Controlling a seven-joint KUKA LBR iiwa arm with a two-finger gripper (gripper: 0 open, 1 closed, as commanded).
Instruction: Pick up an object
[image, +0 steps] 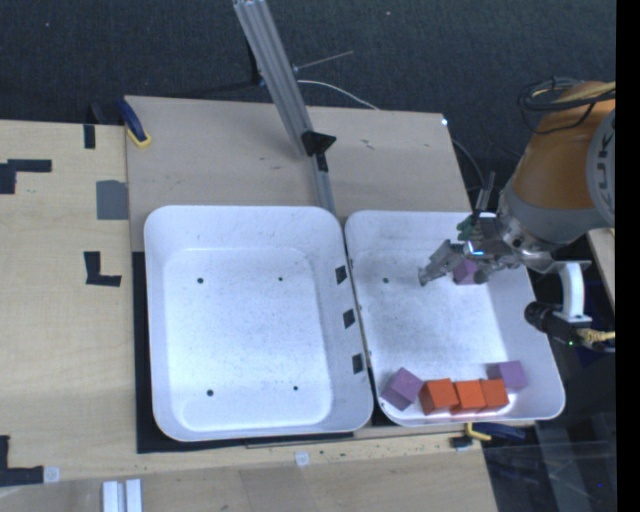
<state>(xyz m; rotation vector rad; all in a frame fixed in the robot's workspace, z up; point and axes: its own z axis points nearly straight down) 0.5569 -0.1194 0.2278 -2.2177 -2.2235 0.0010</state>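
Note:
My gripper hangs over the upper right part of the right bin, reaching in from the right. A small purple block sits between its fingers, with one grey finger slanting down to the left beside it. The gripper is shut on that block. Along the bin's front edge lie a purple block, three orange blocks in a row and another purple block.
The left bin stands beside the right one, split from it by a raised rim with black clips. A slanted metal pole rises behind the bins. Wooden bench surface surrounds both.

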